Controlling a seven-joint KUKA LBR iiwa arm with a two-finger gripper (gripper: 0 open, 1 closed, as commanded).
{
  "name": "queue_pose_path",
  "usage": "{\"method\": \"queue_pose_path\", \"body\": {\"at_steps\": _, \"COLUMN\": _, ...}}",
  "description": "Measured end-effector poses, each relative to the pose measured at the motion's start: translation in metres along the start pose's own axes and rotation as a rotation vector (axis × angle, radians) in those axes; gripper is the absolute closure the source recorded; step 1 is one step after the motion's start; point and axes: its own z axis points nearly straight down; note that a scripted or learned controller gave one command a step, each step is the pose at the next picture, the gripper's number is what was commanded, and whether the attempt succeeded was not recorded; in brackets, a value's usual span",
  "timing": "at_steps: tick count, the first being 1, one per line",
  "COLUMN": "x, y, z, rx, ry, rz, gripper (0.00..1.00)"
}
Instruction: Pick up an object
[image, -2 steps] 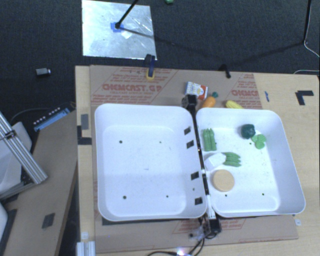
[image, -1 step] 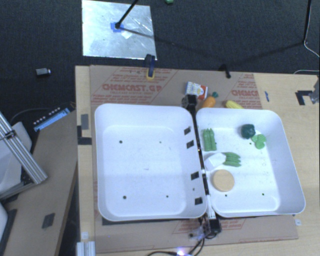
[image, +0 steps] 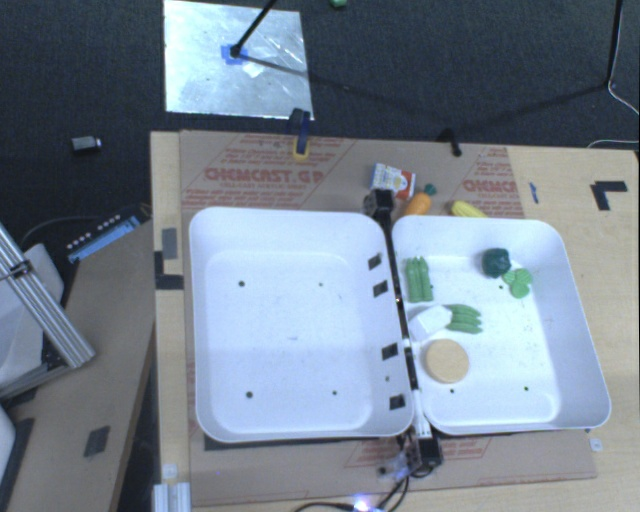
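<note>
Where right bin (image: 560, 330) holds items, tan disc (image: 447, 361), perhaps cookie, nearest divider.

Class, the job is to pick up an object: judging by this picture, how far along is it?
Nothing looks done yet. The round tan disc, the dark green lump, the green ridged pieces and the small green bundle all lie loose in the right white bin. Nothing is in hand. Left: the whole pick, from approach to grasp and lift.
</note>
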Motion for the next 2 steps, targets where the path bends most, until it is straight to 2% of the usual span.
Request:
{"method": "queue_pose_path", "body": {"at_steps": 1, "x": 0.003, "y": 0.061, "z": -0.052, "rx": -0.005, "ry": -0.001, "rz": -0.006, "gripper": 1.0}}
{"method": "queue_pose_path", "body": {"at_steps": 2, "x": 0.007, "y": -0.052, "z": -0.051, "rx": 0.003, "ry": 0.004, "rz": 0.002, "gripper": 1.0}}
